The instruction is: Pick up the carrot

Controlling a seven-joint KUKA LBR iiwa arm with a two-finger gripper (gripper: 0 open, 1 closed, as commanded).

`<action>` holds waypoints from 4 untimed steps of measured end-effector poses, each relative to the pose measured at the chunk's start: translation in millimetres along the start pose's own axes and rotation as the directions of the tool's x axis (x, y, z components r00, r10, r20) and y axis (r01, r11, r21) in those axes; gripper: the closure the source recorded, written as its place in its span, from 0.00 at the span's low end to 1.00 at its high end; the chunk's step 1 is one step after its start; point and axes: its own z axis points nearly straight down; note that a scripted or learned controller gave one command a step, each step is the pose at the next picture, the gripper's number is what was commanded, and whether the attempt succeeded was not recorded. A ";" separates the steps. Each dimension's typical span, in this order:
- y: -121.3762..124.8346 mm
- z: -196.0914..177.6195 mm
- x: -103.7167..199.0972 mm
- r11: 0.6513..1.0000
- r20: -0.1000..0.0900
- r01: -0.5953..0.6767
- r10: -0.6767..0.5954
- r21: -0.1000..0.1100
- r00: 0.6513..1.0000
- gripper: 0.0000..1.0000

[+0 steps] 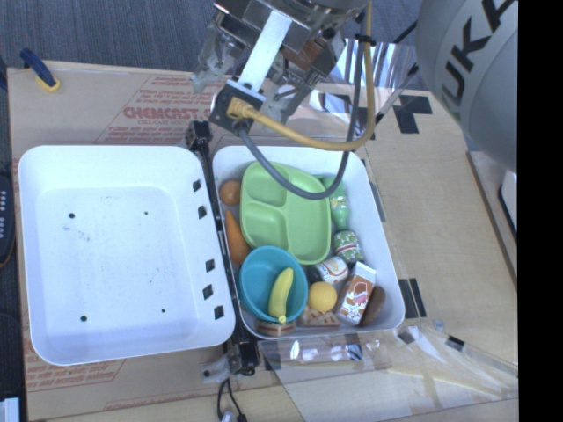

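- My gripper (230, 76) hangs up high over the back edge of the bench, above the top-left corner of the right bin (380, 227). From this angle I honestly can't tell how it's set, so no call from me there.
- The carrot (235, 238) is in the right bin, lying along the left wall, squeezed between that wall and the green divided tray (286, 214). Only a strip of orange shows.
- Just beyond the carrot, toward the back, there's a small brownish-orange round thing (230, 192), can't say what it is.
- The blue bowl (273, 281) sits near the front of the same bin with a banana (281, 294) in it, touching the carrot's near end as far as I can see.
- Right of the bowl: a lemon (323, 297), a small carton (356, 294), and a couple of green bits (341, 211) along the tray's right side.
- The left bin (114, 253) is just beside the right one.
- A yellow cable (299, 135) and a grey hose (290, 183) droop from my wrist across the tray.
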 end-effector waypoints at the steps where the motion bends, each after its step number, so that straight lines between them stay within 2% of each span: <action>1: -42.0 120.1 34.8 0.996 0.017 -0.092 0.092 0.006 0.996 0.00; 2: 19.3 239.2 44.0 0.999 0.022 -0.042 0.042 0.008 0.999 0.00; 3: 84.5 275.9 82.7 0.965 0.012 -0.263 0.263 0.000 0.965 0.00; 4: 73.9 449.5 10.3 0.905 0.028 -0.426 0.426 0.007 0.904 0.00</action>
